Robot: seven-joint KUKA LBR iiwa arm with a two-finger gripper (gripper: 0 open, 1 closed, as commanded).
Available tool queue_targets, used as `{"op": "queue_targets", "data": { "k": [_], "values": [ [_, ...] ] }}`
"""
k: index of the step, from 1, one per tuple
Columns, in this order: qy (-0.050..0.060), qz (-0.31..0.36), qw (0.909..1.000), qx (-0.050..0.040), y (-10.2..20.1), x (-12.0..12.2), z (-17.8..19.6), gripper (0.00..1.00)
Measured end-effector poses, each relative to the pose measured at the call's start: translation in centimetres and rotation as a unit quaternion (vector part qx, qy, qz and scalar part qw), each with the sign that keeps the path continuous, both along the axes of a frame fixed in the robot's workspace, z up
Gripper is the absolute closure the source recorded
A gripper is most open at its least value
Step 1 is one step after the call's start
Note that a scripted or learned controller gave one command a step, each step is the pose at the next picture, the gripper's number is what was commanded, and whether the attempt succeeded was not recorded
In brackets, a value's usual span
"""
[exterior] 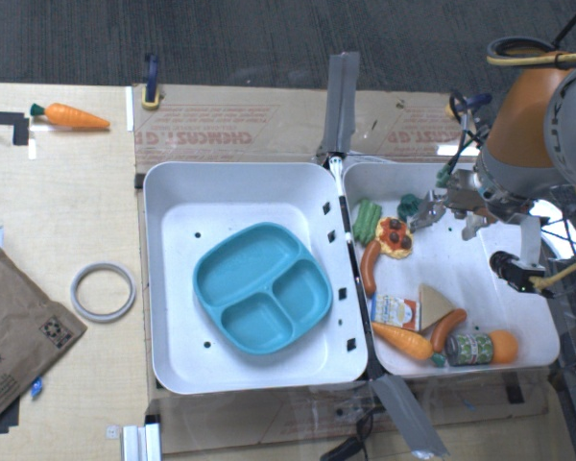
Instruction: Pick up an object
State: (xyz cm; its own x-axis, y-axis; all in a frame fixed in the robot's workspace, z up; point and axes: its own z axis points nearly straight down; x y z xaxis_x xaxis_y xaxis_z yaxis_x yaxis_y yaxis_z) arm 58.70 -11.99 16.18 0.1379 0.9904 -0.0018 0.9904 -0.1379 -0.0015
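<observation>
Candidate object: the small pizza, a toy disc with red and dark toppings, lying flat in the right bin, near its upper left corner. I judge it light, stiff plastic, probably smooth and a little slippery. Being flat, it offers little height; the best hold looks like across the rim, fingers coming down on opposite edges.

Neighbours crowd it. A green vegetable lies just beside it to the left, a sausage touches or nearly touches its lower left edge, and a small dark green piece sits just above it. A finger going down on the left side risks landing on one of these.

Further down the same bin: a carton, a tan wedge, a carrot, a second sausage, and a bottle on its side. These lie packed together along the lower wall; the carrot and bottle are round and would likely roll under a poor pinch.

Claw: hangs over the upper part of the right bin, just right of the pizza and the dark green piece. I see nothing between its fingers. Whether it is spread or closed, I cannot tell; cables and metal parts blur together there.

Left bin carries a blue tray. On the counter: another carrot, a tape ring, a cardboard box.
</observation>
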Motion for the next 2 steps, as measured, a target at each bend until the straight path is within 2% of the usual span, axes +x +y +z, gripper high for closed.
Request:
{"op": "queue_targets", "data": {
  "k": [1, 2],
  "values": [
    [0.001, -0.056, 0.9985, 0.0009, -0.99, -9.49, -7.15, 0.00],
    [0.002, -0.057, 0.9983, 0.0008, -1.09, -9.52, -6.34, 1.00]
  ]
}}
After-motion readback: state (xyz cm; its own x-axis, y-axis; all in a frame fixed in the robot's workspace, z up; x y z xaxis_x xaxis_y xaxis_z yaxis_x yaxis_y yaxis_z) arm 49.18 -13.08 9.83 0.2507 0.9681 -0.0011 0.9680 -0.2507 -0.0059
